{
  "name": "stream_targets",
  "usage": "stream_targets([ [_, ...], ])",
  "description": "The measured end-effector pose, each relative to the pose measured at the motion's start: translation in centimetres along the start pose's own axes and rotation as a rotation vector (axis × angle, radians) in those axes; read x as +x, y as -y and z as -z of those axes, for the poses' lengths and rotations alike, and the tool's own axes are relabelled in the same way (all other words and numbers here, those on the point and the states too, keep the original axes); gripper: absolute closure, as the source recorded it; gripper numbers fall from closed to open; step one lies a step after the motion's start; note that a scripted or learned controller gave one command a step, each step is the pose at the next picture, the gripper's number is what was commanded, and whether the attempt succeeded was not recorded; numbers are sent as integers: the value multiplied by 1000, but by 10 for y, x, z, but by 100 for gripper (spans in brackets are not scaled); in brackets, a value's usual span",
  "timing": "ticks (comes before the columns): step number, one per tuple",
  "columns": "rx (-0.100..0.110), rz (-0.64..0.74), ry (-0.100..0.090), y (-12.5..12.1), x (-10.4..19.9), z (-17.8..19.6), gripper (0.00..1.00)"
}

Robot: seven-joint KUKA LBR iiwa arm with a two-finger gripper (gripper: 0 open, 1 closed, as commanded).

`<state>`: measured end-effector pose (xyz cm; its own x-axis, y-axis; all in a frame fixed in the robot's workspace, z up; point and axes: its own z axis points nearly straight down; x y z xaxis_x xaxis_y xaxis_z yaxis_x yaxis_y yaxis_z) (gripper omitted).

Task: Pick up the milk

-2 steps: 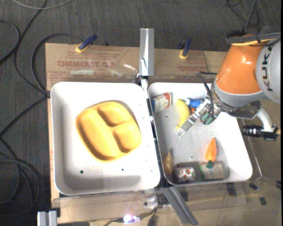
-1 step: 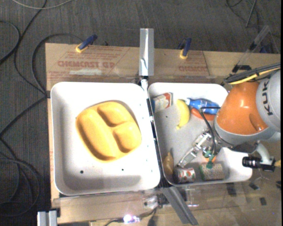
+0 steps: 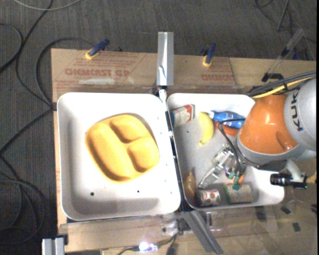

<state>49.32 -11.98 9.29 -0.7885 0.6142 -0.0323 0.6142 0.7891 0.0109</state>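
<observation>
The milk [image 3: 183,113] is a small red and white carton lying in the far left corner of the right bin [image 3: 266,198], close to the wall between the two bins. My gripper [image 3: 215,170] hangs over the middle of that bin, nearer the front and to the right of the carton, clearly apart from it. It points down and to the left, toward the front of the bin. The orange wrist band [image 3: 260,129] hides the bin's right side.
A banana [image 3: 204,127] and a blue packet [image 3: 226,117] lie just right of the milk. Two cans [image 3: 208,196] [image 3: 238,193] rest along the front wall, with a brownish item [image 3: 190,183] at the front left. The left bin [image 3: 74,195] holds a yellow divided plate [image 3: 123,146].
</observation>
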Motion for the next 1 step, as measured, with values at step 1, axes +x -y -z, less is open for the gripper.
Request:
stream_targets([
  [1, 13, -112, -31, -68, -9, 90, 0],
])
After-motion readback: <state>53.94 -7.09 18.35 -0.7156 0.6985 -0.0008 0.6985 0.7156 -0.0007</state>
